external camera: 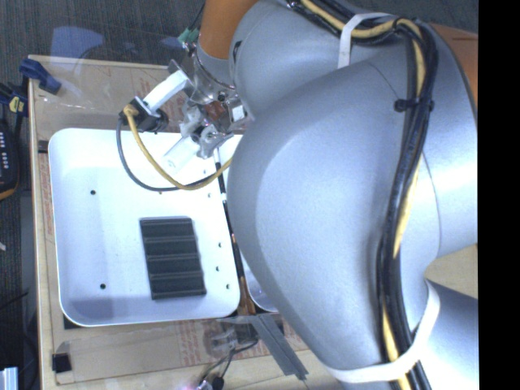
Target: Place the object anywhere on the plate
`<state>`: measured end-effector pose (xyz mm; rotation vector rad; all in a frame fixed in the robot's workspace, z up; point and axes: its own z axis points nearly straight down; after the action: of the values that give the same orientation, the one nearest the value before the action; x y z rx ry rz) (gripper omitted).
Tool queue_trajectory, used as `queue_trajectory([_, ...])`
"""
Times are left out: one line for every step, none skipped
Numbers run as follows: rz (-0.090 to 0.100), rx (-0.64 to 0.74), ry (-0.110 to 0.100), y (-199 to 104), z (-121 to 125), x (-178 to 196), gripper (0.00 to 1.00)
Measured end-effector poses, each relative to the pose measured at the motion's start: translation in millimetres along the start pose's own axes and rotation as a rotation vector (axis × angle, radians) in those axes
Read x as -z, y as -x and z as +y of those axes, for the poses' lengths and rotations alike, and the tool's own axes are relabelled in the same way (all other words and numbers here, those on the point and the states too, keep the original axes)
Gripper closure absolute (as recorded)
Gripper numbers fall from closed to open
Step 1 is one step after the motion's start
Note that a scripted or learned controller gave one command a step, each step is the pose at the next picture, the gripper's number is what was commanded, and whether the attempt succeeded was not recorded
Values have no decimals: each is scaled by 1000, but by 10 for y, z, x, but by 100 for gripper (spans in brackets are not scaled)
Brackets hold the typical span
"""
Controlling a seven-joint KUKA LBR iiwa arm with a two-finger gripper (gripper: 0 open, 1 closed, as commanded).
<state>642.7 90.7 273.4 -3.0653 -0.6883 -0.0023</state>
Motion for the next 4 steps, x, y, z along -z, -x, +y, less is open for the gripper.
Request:
queue_trajectory([-6, -81, -2, 140, -708, -1824, 100])
queue_trajectory([-6, 226, -8, 823, -287, -820, 100])
queue_trajectory([-7, 229, -9, 823, -297, -825, 0])
queue_trajectory([-11, 237, -14, 817, -323, -739, 100])
